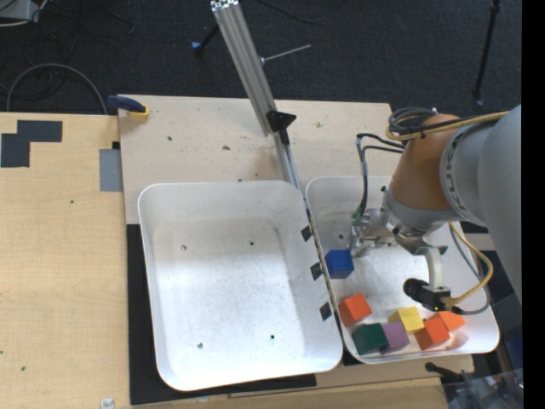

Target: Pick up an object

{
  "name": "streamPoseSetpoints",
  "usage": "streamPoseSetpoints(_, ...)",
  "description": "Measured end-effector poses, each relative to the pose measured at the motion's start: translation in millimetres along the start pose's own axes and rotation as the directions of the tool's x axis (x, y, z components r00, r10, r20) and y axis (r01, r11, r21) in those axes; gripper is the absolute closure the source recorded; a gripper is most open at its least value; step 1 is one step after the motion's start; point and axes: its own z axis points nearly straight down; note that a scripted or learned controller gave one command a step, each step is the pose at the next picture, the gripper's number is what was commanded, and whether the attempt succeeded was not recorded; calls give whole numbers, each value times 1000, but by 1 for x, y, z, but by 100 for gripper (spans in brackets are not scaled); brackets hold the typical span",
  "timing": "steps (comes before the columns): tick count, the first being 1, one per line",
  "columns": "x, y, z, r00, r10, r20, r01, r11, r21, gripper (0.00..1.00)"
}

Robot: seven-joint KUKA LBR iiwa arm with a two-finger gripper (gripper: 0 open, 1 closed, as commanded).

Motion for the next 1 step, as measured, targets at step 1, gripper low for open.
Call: streamPoseSetpoints(1,-1,1,1,1000,2,0,-2,1000,0,0)
